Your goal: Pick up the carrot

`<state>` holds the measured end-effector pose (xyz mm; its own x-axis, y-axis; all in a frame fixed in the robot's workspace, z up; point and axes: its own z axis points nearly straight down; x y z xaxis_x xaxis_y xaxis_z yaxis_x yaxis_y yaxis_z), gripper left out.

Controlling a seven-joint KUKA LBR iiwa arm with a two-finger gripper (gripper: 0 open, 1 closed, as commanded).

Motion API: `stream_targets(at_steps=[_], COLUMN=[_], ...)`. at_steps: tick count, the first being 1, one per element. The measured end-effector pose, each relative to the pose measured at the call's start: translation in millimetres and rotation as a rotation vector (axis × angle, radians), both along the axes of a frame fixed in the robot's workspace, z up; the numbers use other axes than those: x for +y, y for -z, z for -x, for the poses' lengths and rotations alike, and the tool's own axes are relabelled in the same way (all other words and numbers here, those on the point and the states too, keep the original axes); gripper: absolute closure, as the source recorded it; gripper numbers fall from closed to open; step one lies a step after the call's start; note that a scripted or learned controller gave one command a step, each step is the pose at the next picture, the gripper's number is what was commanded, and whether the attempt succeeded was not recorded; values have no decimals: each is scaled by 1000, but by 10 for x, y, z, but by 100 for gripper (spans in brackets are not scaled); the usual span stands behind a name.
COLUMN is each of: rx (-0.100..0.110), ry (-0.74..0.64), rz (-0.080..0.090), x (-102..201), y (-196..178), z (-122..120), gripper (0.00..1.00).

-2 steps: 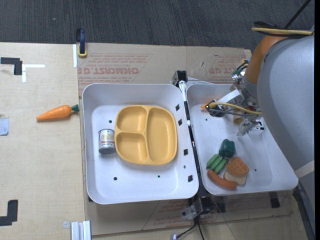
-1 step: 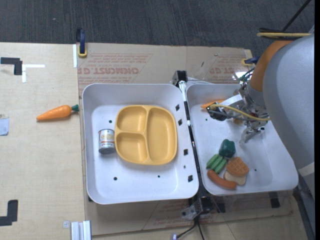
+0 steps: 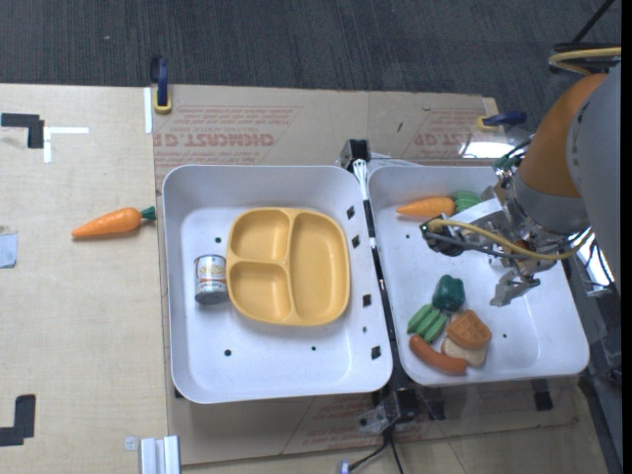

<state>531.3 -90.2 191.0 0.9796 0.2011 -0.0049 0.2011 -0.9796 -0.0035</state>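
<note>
My gripper (image 3: 514,286) hangs over the right bin (image 3: 553,358), state indeterminate, with the carrot (image 3: 427,206) nearby at the bin's far wall, ungrasped.

I am working in a robot test lab, not a home. The worktop (image 3: 79,304) I am reaching over is lying under taped-down cardboard, with clamps (image 3: 159,85) pinching its far edge. Two white bins (image 3: 267,378) are sitting side by side on it, clipped together. Left of the bins, black corner marks (image 3: 24,126) are showing on the board. Toy food (image 3: 449,329) is lying in the right-hand bin, and cables (image 3: 380,437) are trailing out just in front of the bins.
</note>
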Motion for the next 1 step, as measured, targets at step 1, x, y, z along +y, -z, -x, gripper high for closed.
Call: stream_targets(at_steps=[1], rx=[2], ry=[6], rz=[0], x=[-181], y=[868], z=[-177], gripper=[0])
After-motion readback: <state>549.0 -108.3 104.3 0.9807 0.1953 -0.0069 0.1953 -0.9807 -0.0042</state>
